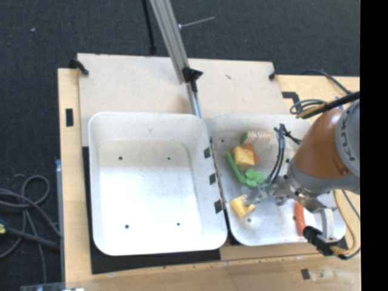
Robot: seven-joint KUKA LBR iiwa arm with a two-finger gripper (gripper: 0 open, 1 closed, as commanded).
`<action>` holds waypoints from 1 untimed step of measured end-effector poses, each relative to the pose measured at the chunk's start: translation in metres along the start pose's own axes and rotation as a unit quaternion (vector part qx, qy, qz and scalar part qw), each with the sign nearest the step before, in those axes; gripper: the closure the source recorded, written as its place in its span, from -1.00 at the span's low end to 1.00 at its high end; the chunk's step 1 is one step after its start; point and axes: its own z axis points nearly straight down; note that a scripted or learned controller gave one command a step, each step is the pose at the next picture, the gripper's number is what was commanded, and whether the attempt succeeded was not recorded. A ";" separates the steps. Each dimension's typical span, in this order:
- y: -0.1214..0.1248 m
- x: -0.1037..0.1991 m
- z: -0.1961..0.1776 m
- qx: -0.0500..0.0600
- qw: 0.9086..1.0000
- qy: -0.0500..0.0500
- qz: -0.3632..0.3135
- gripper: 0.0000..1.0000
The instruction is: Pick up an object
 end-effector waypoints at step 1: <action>0.002 -0.002 -0.013 -0.003 1.000 0.000 0.004 1.00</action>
